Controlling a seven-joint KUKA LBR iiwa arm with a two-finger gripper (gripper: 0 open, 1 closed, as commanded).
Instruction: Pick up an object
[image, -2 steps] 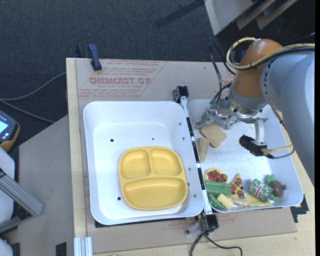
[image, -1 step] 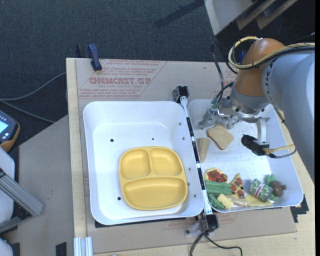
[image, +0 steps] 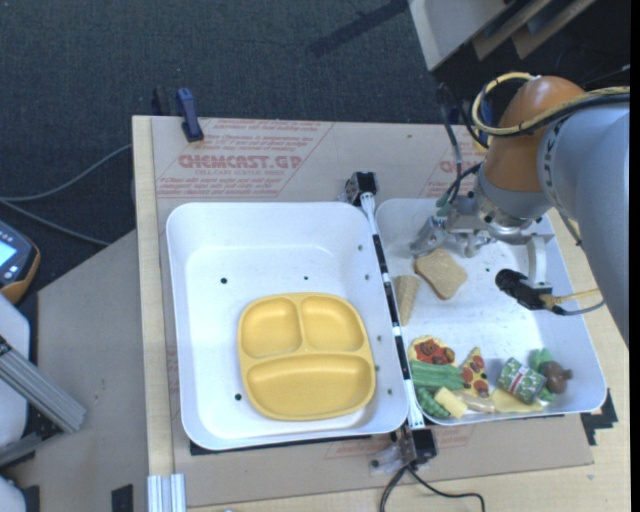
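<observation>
Approach step, gripper (image: 452, 238) low in right bin (image: 575, 330) just above bread slice (image: 441, 274), finger state unclear, likely needs final descent and close.

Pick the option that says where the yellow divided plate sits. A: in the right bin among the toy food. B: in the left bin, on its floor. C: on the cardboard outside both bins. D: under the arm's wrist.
B: the yellow divided plate lies flat on the floor of the left bin, while the toy food is piled in the right bin.
</observation>
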